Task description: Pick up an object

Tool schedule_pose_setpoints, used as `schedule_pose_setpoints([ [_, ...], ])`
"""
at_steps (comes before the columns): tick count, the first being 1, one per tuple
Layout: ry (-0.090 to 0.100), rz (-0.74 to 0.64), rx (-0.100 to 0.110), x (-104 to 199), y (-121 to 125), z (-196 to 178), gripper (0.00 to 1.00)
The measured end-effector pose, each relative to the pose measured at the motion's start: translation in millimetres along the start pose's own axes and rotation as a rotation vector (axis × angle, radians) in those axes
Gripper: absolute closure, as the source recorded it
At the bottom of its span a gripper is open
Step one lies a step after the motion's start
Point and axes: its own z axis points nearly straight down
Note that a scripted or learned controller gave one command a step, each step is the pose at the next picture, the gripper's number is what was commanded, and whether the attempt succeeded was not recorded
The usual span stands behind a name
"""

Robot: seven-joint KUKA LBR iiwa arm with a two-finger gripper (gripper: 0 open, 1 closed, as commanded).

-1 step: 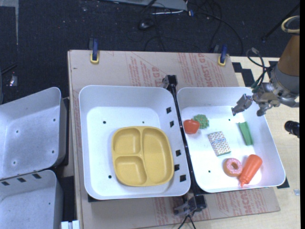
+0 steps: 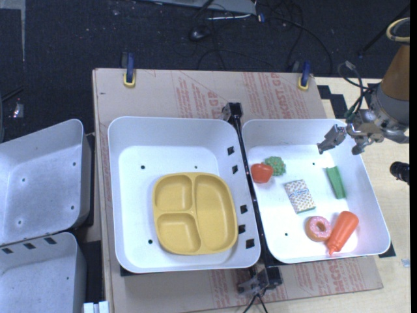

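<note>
Its fingers spread and empty, the grey two-finger gripper hovers over the right white bin, just above a slim, stiff green plastic stick, probably light, best pinched across its narrow sides.

Cardboard-covered bench, two white bins side by side, seemingly clamped.

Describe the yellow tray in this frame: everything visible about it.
The yellow tray lies flat in the left bin, slightly turned. It looks like smooth plastic with rounded corners and three compartments: two on its left side, one long one on its right. Nothing lies in it, and it touches only the bin floor.
</note>
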Motion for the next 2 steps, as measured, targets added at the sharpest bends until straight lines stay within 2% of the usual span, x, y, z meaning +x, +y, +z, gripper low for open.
schedule_pose_setpoints([
  [2, 0.001, -0.002, 0.004, 6, 15, 112, 0.0],
])
